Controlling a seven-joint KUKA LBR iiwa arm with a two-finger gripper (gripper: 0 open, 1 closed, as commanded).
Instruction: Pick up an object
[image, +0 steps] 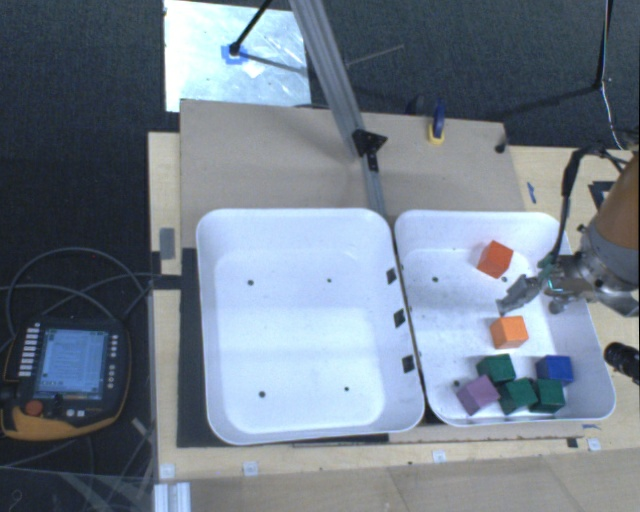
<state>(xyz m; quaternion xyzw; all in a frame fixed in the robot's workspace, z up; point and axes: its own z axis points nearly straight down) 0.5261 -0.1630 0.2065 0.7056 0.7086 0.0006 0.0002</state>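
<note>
Dark carpet surrounds a pale wooden tabletop (300, 150) that carries two shallow white bins side by side, with a teach pendant (65, 375) lying on the floor to the left among loose cables. A grey metal pole (340, 90) slants across the top of the scene, ending at a black clamp near the bins' upper edge. Nothing but a few small dark specks marks the left bin (300, 320). All the objects lie in the right bin (440, 300): an orange-red block (494, 259) near its upper middle, an orange cube (509, 331) below it, and in the lower corner a cluster of a purple block (477, 394), three green blocks (519, 388) and a blue block (554, 369), packed close together. From the right the arm reaches in, and its pincer (522, 292) hangs low over the right bin, between the orange-red block and the orange cube, apart from both. Whether its fingers are spread or closed cannot be told at this angle; nothing is visibly caught between them. By my judgement the task is at the approach stage: no object has been lifted, every block sits on the bin floor, and the orange cube just below the pincer looks the likeliest target. Closing on a block and raising it clear are both left to do.
</note>
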